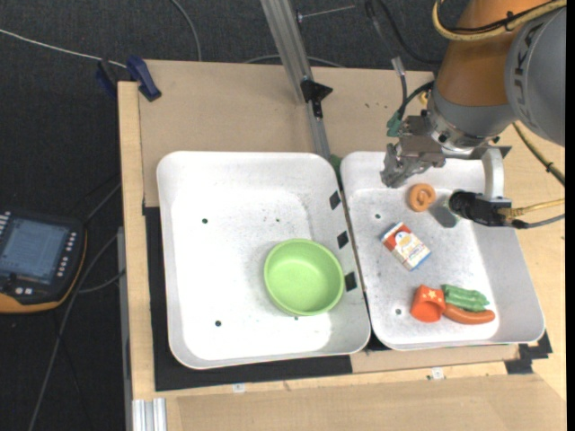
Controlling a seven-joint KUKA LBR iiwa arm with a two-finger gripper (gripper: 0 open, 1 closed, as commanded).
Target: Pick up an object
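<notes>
**Gripper over right bin, far end**

Small orange round object (420, 197) lies in the right bin (512, 277), far end, just beside the gripper (395, 173); not between fingers. Jaw state: cannot tell. Nearer in the same bin: small carton (405, 245), then red-and-green toy vegetables (452, 303) near the front rim. Left bin (207, 196) holds a green bowl (304, 277).

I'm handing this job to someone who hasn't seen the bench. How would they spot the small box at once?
Look in the right-hand shallow white bin, the one without the green plastic bowl. Near its middle lies the small red-and-white carton, below the round orange piece and above the red-and-green toy vegetables. It alone is boxy with printed sides.
</notes>
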